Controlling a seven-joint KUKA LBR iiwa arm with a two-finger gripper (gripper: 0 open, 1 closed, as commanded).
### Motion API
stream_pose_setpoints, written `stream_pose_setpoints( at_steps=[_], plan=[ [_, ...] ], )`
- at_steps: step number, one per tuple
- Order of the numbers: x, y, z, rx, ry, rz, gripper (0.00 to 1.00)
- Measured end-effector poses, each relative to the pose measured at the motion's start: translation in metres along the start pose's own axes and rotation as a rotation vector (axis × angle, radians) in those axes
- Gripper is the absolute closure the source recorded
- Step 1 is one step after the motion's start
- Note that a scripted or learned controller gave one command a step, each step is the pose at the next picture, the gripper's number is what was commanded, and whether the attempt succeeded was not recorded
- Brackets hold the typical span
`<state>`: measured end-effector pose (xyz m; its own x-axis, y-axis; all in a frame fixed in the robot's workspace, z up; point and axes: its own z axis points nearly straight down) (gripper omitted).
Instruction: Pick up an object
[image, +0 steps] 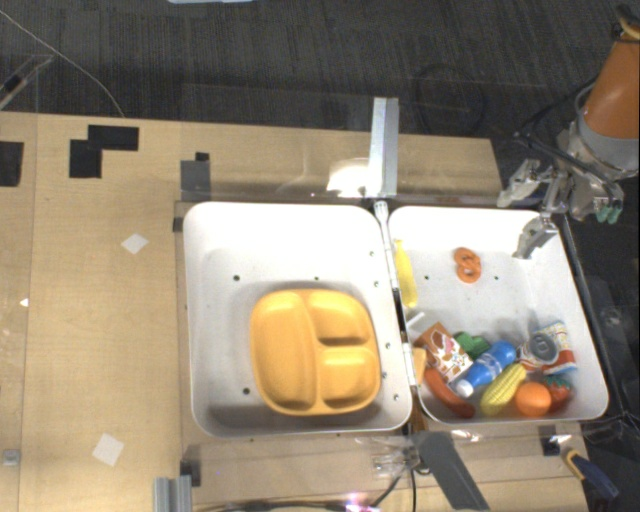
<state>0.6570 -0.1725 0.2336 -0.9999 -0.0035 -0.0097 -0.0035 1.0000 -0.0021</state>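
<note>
Yellow divided tray (315, 350) in left white bin (215, 240) on wooden bench (90, 330)

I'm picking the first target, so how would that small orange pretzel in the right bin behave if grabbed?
The orange pretzel looks small and flat, so probably light but hard to get fingers under. It lies alone on bare white bin floor, so a push would likely slide it.

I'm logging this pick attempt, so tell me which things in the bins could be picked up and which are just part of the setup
Pickable:
- orange pretzel-shaped toy
- yellow piece by the divider
- pile of toy food in the right bin's near corner
- yellow divided tray in the left bin
- the gripper, over the right bin's far corner

Just setup:
- two white bins
- wooden bench
</note>
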Motion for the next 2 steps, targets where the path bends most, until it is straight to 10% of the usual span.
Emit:
stream_pose_setpoints(
  at_steps=[1,2],
  plan=[
    [-0.008,0.004,0.137,0.001,0.016,0.284,0.0],
    [-0.015,0.006,0.12,0.001,-0.008,0.278,1.0]
  ],
)
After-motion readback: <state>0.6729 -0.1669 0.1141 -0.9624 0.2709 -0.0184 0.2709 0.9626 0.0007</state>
